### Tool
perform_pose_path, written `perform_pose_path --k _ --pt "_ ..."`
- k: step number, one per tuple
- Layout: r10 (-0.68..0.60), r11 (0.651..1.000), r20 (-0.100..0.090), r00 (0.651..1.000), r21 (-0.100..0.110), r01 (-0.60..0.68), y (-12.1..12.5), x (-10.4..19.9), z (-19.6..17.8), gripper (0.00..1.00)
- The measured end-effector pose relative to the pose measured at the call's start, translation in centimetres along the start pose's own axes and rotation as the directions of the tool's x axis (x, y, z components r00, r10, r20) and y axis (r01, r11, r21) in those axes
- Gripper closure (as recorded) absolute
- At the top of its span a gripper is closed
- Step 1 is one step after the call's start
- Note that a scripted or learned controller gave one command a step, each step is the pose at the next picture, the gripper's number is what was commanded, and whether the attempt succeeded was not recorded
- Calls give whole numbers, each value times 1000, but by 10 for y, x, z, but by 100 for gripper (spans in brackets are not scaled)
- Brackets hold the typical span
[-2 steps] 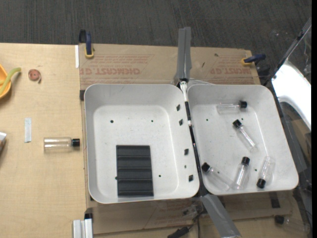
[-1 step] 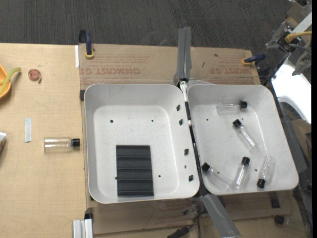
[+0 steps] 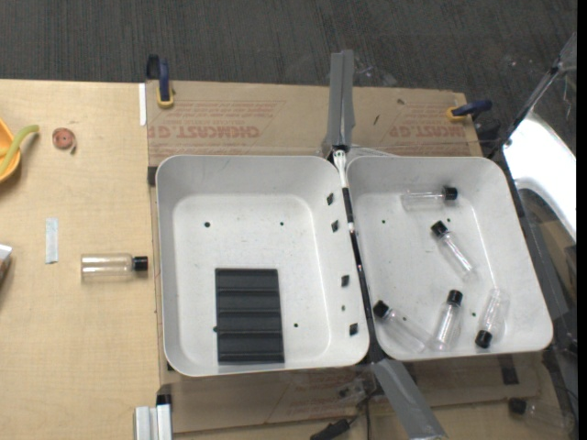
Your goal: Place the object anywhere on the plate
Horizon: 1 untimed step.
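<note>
- Far left on the table [image 3: 73,356] there was a yellow thing [image 3: 7,149] cut off by the edge of the shot, with a little brown disc [image 3: 62,137] just beside it.
- Below those sat a small white strip [image 3: 51,241], and near it a stray clear vial [image 3: 110,265] lying on its side with its black cap pointing at the bins.
- A cardboard sheet [image 3: 275,122] lay under both bins, clipped at the back with a blue clamp [image 3: 158,76] on the left and another clamp [image 3: 470,110] on the right.
- The left bin [image 3: 183,181] had the black ribbed plate [image 3: 248,316] lying flat on its floor, toward the near side. Nothing was sitting on it.
- The right bin [image 3: 495,181] held the loose vials, five of them, all clear with black caps and all lying down:
- one vial near the back [image 3: 426,200], cap to the right
- one in the middle [image 3: 454,248], lying at a slant
- one at the near left corner [image 3: 399,324]
- one leaning next to it [image 3: 447,319], cap pointing away
- one by the right wall [image 3: 492,314], cap toward the near rim
- So none of the vials were on the plate; they were all well apart from it, over in the other bin.
</note>
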<state>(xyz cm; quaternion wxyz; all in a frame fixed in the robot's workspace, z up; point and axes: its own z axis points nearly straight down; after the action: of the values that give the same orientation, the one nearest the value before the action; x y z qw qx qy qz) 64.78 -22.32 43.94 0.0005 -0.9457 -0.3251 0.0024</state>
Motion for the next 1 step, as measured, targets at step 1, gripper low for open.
perform_pose_path --k 1 --pt "219 976 0 976 1 -219 -51 30 0 0"
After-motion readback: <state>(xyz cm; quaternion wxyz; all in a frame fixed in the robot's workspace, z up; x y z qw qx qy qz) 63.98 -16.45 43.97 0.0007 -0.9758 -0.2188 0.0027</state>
